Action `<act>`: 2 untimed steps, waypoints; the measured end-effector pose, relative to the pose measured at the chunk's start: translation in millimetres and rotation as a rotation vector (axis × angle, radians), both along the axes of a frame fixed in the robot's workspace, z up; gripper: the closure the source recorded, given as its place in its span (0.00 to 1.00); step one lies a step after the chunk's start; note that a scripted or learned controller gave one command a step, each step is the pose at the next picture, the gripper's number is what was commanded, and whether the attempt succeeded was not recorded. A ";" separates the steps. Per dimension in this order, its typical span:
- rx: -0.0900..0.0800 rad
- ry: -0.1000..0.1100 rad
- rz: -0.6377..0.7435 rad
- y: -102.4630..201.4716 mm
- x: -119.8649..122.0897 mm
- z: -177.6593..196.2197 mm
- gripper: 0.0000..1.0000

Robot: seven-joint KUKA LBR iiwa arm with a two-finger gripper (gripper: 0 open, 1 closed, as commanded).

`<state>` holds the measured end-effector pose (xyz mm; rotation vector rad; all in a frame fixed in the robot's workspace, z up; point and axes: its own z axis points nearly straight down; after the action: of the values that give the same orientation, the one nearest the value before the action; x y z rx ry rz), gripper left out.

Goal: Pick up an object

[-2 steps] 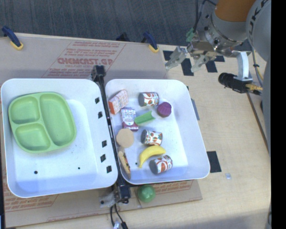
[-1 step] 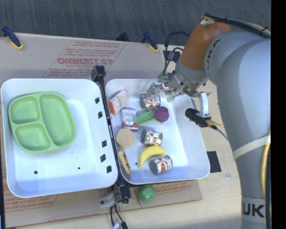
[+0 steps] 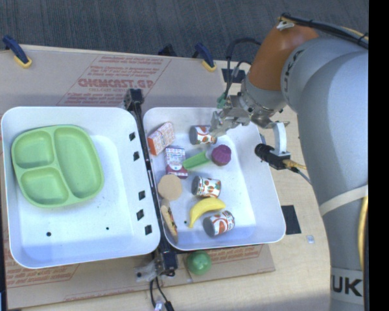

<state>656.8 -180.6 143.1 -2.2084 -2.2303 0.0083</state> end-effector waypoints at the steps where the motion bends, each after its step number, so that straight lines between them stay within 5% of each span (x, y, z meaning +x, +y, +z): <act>1: 0.001 -0.003 -0.001 70.9 -57.6 63.8 1.00; 2: 0.001 -0.003 -0.004 59.2 -146.1 80.7 1.00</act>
<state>510.7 -121.3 223.8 -2.2131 -2.2272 0.0044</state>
